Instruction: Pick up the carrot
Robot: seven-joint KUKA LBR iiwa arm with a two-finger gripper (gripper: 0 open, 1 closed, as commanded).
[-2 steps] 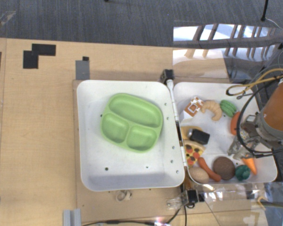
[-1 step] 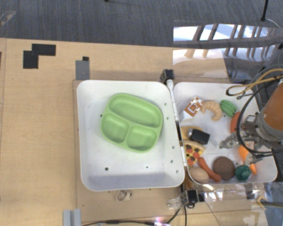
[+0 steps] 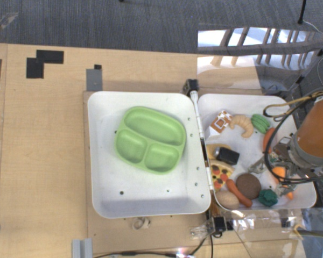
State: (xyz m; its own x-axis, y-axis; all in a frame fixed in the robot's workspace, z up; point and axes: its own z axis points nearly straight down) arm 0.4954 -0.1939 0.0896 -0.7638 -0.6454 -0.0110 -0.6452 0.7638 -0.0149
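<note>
Approach step, nothing grasped. Carrot (image 3: 240, 192) lies at the front of the right bin (image 3: 242, 105), between the pizza slice (image 3: 220, 175) and the brown round item (image 3: 248, 184), touching both or nearly. Hand (image 3: 282, 176) is low at the bin's right side under the orange wrist band; can't tell its state. Next: shift left over the carrot, align with its diagonal, descend. Green divided plate (image 3: 149, 139) sits in the left bin.
</note>
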